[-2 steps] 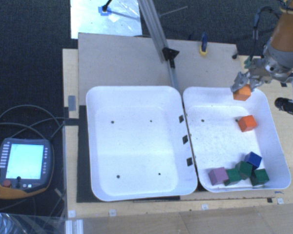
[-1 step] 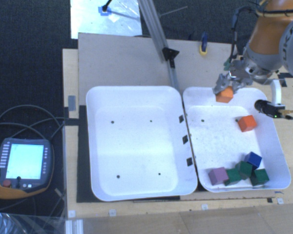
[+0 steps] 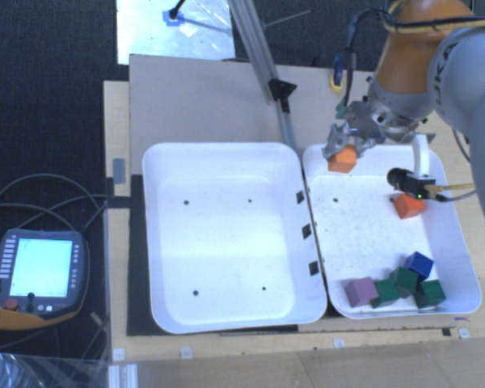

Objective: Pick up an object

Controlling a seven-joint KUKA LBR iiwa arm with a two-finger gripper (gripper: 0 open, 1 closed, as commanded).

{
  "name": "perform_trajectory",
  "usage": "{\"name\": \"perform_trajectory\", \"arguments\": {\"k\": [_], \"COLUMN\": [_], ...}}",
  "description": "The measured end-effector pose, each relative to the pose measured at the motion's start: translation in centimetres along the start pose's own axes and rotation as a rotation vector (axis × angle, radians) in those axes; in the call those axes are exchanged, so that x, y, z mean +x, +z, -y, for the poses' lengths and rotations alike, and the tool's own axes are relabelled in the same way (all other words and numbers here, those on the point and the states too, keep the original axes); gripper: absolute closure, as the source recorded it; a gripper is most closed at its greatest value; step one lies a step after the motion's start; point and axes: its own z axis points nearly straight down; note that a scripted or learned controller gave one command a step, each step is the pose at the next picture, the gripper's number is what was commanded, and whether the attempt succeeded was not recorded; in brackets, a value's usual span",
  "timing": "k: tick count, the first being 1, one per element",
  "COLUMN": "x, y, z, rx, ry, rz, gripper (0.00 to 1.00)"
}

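My gripper (image 3: 345, 145) hangs over the far left corner of the right bin (image 3: 462, 259). An orange block (image 3: 342, 160) sits between its fingers, and it is shut on that block. A second orange block (image 3: 407, 206) lies on the bin floor further right. In the near right corner is a cluster of blocks: a blue one (image 3: 419, 263), a purple one (image 3: 360, 291) and green ones (image 3: 404, 282).
The left bin (image 3: 226, 149) stands beside the right one, with black clips on the shared rim (image 3: 306, 230). A slanted metal pole (image 3: 259, 43) rises behind the bins. A teach pendant (image 3: 36, 277) lies at the far left, off the bench.
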Motion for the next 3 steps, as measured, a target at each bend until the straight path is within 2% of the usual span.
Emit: {"name": "perform_trajectory", "arguments": {"k": [2,3], "x": [10.0,15.0], "y": [0.2,0.5], "z": [-1.9,-2.1], "rx": [-0.003,-0.002], "ry": [0.001,0.001], "rz": [0.000,0.001], "gripper": [1.00,1.00]}}
